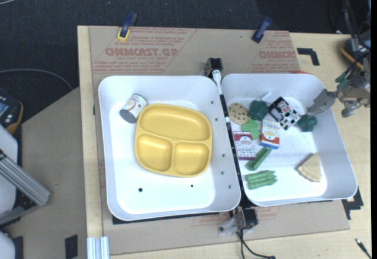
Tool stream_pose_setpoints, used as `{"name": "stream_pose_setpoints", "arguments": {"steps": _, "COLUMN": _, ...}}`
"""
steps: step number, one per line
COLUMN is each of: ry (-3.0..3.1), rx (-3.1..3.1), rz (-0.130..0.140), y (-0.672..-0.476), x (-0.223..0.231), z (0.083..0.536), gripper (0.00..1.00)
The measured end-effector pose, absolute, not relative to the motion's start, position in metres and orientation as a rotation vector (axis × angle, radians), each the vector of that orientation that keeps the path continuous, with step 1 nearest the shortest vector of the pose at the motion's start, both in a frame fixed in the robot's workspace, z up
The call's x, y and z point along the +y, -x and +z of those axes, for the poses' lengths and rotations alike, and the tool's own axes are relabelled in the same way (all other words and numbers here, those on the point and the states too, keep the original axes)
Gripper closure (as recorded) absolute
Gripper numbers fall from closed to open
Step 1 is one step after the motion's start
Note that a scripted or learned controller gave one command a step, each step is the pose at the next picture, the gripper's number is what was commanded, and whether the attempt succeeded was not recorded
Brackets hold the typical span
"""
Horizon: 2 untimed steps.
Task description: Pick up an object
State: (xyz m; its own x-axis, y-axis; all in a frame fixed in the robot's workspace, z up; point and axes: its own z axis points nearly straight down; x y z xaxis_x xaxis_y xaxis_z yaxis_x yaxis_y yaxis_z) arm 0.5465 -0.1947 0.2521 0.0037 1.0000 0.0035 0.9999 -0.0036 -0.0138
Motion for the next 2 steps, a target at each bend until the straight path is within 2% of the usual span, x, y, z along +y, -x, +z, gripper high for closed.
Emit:
{"name": "stream_pose_setpoints", "arguments": {"steps": 1, "ry": 2.221, "rx": -2.221, "rz": 0.001, "y": -0.549, "x": -0.194, "z": 0.259, "gripper": 0.00}}
{"name": "stream_pose_setpoints", "arguments": {"steps": 2, "ry": 2.218, "rx": -2.216, "rz": 0.005, "y": -0.549, "x": -0.201, "z": 0.199, "gripper": 0.00}}
